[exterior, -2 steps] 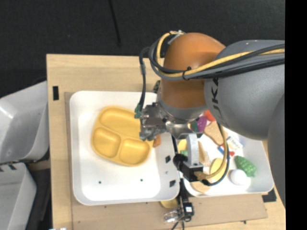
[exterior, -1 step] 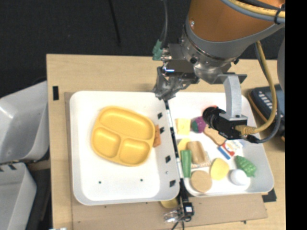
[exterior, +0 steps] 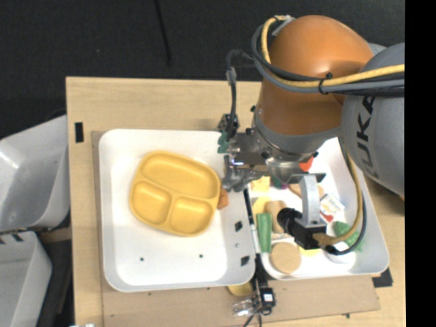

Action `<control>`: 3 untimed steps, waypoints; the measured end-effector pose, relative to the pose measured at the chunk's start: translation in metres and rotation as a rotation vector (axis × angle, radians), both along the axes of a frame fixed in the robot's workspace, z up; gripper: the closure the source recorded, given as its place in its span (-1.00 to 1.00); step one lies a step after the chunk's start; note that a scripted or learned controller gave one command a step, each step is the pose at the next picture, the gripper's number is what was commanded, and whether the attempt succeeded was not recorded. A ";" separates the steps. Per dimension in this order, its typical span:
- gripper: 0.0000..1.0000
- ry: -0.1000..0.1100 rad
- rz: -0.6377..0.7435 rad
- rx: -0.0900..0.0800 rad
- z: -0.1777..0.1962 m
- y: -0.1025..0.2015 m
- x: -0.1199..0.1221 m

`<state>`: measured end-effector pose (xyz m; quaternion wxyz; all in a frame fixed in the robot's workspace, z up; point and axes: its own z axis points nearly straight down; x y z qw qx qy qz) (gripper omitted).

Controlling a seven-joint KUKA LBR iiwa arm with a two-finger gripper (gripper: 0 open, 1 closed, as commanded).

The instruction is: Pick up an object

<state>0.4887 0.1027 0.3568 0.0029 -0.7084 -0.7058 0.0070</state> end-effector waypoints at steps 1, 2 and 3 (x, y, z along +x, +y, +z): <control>1.00 -0.022 0.008 0.008 0.080 0.012 0.002; 1.00 -0.016 0.016 0.004 0.086 0.011 0.002; 1.00 -0.006 0.010 0.003 -0.014 0.052 0.000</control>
